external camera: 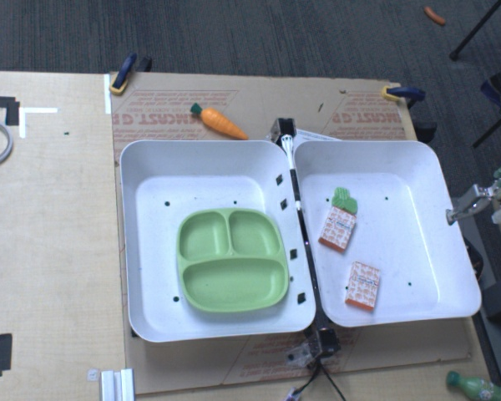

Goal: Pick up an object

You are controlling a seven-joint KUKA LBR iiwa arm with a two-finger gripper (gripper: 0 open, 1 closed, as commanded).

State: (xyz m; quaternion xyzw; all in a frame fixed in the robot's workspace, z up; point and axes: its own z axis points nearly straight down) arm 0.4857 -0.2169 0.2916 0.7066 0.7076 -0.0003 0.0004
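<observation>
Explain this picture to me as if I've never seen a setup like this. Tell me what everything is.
One fixed camera looks down at a slant on a workbench where a robot arm practises picking things up. Two shallow white plastic bins sit side by side on brown cardboard. The left bin holds a light green plastic plate with three compartments. The right bin holds two small orange-and-white cartons and a small green ridged piece just above the upper carton. A toy orange carrot lies on the cardboard behind the bins. Nothing is being held.
</observation>
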